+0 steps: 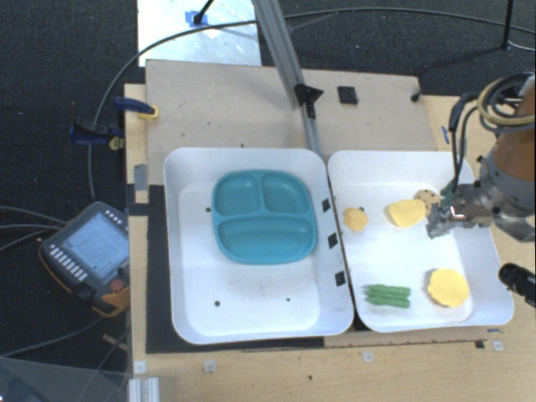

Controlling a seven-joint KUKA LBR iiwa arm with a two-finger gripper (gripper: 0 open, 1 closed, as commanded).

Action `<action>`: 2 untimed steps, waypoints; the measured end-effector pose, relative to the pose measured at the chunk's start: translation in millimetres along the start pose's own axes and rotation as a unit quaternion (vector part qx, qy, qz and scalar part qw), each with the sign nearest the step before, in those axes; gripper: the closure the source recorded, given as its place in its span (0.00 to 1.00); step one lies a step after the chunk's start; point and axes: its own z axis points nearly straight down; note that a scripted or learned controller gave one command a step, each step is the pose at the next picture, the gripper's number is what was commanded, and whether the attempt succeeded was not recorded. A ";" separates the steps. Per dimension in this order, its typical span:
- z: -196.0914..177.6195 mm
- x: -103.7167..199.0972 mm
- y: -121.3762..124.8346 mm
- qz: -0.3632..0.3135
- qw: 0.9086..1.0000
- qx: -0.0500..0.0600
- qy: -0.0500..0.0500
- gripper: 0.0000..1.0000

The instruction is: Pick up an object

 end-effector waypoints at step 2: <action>11.7 106.5 29.5 -0.001 1.000 0.002 0.001 1.00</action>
